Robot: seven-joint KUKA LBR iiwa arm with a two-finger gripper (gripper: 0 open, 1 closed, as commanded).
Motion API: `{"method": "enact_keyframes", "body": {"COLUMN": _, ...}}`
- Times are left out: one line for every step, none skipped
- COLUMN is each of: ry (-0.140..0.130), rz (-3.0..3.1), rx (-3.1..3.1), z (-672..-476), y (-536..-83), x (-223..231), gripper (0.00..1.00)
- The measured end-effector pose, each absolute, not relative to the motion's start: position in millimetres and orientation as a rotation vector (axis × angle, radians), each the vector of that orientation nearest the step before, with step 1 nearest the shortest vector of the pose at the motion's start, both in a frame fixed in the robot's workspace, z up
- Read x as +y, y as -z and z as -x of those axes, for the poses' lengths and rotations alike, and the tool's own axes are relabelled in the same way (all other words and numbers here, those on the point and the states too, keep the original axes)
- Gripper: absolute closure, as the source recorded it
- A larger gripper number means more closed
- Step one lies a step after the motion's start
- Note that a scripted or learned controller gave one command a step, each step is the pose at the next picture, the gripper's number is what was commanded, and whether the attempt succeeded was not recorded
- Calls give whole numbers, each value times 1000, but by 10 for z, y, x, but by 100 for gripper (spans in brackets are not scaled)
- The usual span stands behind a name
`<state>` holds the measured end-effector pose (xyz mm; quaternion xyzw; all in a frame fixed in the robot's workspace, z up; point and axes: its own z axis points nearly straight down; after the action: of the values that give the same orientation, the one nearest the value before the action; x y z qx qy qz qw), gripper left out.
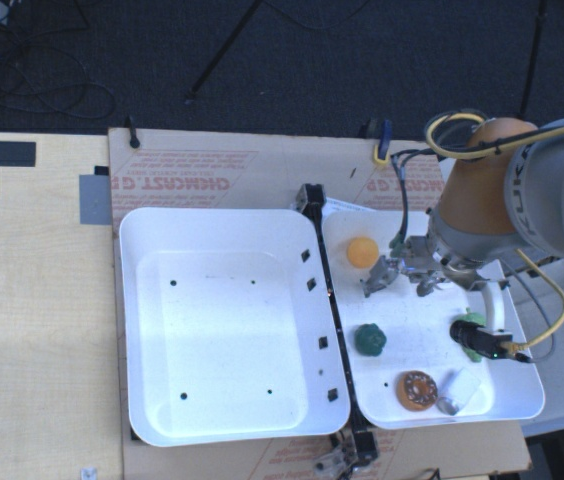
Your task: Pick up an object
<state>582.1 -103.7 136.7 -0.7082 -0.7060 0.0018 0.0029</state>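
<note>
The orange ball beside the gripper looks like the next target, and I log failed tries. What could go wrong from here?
1. The orange ball lies beside the gripper, not under it, and being round it may roll off if nudged.
2. The ball lies close to the right bin's inner wall, which leaves little room on that side.

A pale wooden worktop [32,298] carries a flat brown cardboard sheet [212,173] printed with red lettering. On that sheet sit two shallow white plastic bins side by side, left bin [132,328] and right bin [522,393], touching.
</note>
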Motion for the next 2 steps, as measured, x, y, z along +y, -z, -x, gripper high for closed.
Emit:
{"method": "enact_keyframes", "body": {"ry": 0, "rz": 2217, "rx": -2225, "z": -6439, "y": -850, "x": -824, "gripper": 0}}
{"method": "enact_keyframes", "body": {"ry": -12, "rz": 2214, "rx": -2212, "z": -6399, "y": -964, "x": -841, "gripper": 100}}
